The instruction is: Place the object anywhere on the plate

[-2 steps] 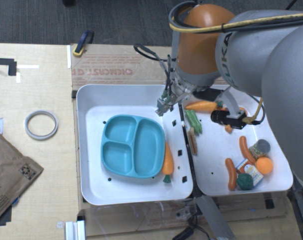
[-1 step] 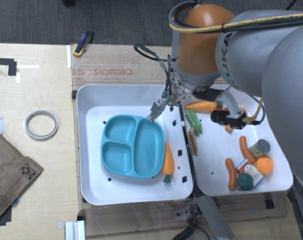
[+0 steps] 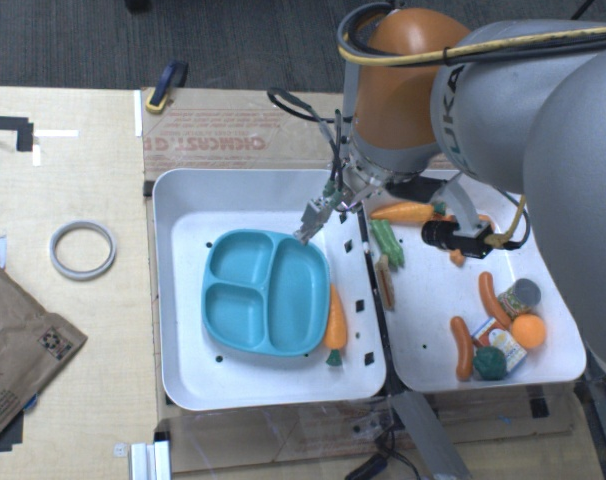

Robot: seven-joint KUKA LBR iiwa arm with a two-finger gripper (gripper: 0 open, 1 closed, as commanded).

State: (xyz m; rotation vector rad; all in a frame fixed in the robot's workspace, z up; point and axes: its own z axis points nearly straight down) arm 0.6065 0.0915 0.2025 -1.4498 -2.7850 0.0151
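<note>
**Gripper over the plate's far right corner, carrot lying beside the plate**

Gripper [image 3: 318, 218]: slim two-finger tool hanging below the grey and orange wrist, tips at the far right corner of the plate. Nothing is seen between the tips; how wide they stand cannot be told from this slant.

Plate [image 3: 266, 293]: turquoise, three compartments, lying in the left bin [image 3: 183, 218]. No food is on it.

Carrot [image 3: 336, 323]: orange with a green end pointing near, lying on the bin floor just beside the plate's right edge, perhaps touching the rim. Judged to be the likeliest object of the task.

Right bin [image 3: 558, 368]: a second carrot [image 3: 403, 211] at the far side, a green pod-like vegetable [image 3: 387, 243] near the divider, two sausages [image 3: 478, 318], an orange ball [image 3: 529, 330], and a small dark green item at the near right, too small to name.

Bench, left of the bins: a tape ring [image 3: 83, 249] and a brown cardboard box [image 3: 18, 353].

Step in hand, as a judgement: the pick is not yet done. The next move calls for shifting the gripper toward the near side along the plate's right edge, descending over the carrot's middle, closing across its narrow width, then lifting and carrying it left over any compartment.
</note>
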